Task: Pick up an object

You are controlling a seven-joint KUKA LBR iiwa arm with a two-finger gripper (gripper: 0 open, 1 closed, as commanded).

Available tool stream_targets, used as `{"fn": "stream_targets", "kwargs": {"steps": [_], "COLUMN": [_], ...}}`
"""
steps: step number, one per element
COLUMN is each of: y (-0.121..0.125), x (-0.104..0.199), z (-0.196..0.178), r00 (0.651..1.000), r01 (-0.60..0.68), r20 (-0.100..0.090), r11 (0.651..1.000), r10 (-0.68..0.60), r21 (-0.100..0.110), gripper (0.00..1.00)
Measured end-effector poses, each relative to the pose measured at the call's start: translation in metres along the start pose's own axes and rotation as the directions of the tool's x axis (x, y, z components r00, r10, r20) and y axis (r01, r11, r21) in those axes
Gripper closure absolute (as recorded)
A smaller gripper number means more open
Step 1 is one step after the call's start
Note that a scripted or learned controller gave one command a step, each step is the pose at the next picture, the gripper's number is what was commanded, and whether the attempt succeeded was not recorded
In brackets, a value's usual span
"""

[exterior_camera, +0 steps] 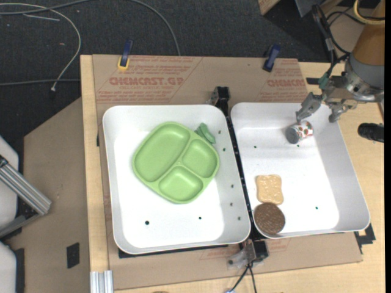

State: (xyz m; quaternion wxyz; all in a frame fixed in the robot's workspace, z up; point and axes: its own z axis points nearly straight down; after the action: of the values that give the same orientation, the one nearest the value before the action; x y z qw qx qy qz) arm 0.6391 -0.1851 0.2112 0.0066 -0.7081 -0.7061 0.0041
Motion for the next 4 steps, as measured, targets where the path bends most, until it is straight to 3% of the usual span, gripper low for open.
{"fn": "stream_targets", "kwargs": {"steps": [1, 3, 4], "y": [0.003, 0.005, 0.005], "x": [0.001, 0.000, 0.001], "z": [-0.009, 0.115, 0.127], "r00": [1.000, 1.000, 1.000], "r01": [0.003, 0.005, 0.005], "r20": [0.003, 0.001, 0.002], "r11": [1.000, 1.000, 1.000], "r10": [-0.003, -0.005, -0.005], "r21": [-0.015, -0.007, -0.011], "gripper": [0.00, 0.00, 0.00]}}
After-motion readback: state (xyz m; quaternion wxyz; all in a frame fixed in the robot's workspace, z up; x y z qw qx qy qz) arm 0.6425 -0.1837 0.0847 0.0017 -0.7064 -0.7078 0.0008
